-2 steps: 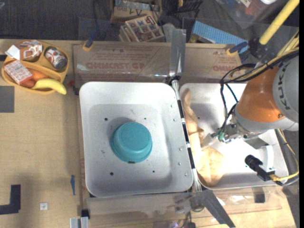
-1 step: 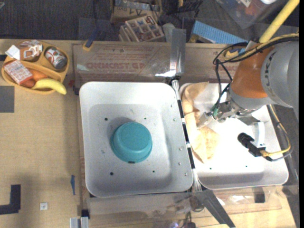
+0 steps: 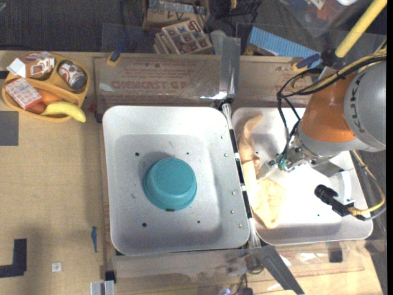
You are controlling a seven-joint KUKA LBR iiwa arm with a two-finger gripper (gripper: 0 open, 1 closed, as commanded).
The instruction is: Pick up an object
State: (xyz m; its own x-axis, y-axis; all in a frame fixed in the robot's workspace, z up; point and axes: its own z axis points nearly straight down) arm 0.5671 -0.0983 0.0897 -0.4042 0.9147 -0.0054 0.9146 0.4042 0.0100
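Bench, 2 white bins.

Left bin: 1 teal bowl at its middle. It looks to be mouth down, so it shows a smooth dome. My guess is that this gives a 2-finger claw little to bite on.

Right bin: 2 soft-looking things, both along the wall nearest the left bin.
- A tan piece is slumped up against that wall at the far end.
- A pale piece lies flat on the floor nearer the front.

Arm reaches in from the right, wrist bent down over the right bin. Gripper sits low, near the bin floor, pointing toward the shared wall. I cannot tell whether it is open or closed, and I see nothing plainly held in it.

Likely target is 1 of the 2 right-bin pieces. The tan piece is just beside the gripper, toward the wall and further back. The pale piece is just in front of it, close, though I cannot say if they touch. The bowl is well apart, across the divider.
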